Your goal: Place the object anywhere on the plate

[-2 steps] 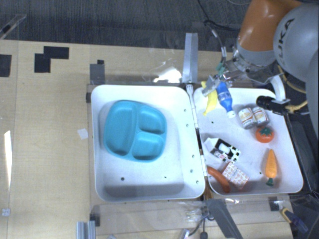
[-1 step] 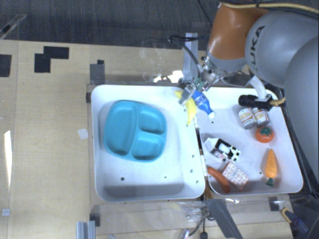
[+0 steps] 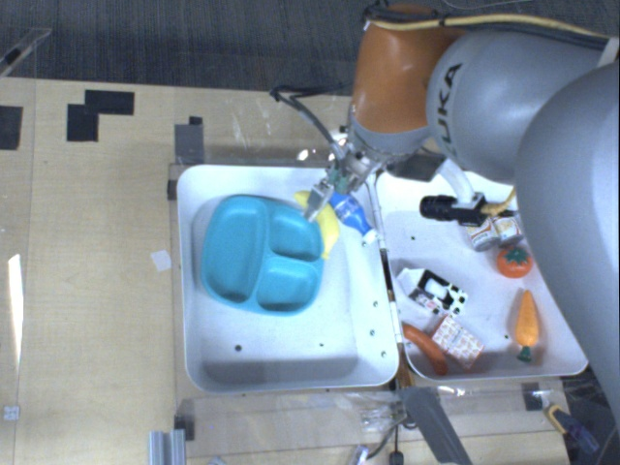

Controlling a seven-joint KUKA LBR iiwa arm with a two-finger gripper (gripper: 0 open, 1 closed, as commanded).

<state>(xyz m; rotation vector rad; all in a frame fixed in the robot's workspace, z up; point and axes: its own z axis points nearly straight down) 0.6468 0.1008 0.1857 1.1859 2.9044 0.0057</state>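
Note:
A blue divided plate [image 3: 260,252] lies in the left bin [image 3: 281,361], towards its upper part. My gripper [image 3: 325,200] hangs over the plate's upper right corner, reaching in from the right. A yellow object [image 3: 329,232] sits right below the gripper, against the plate's right edge and partly on it. A blue object [image 3: 355,215] lies just right of the gripper, near the wall between the bins. Whether either one is held is hidden by the gripper body.
The right bin [image 3: 572,361] holds a small can [image 3: 500,229], an orange round fruit [image 3: 515,261], a carrot [image 3: 526,320], a black-and-white box [image 3: 437,293], a checkered packet [image 3: 456,340] and a red sausage [image 3: 424,346]. The arm covers that bin's upper part.

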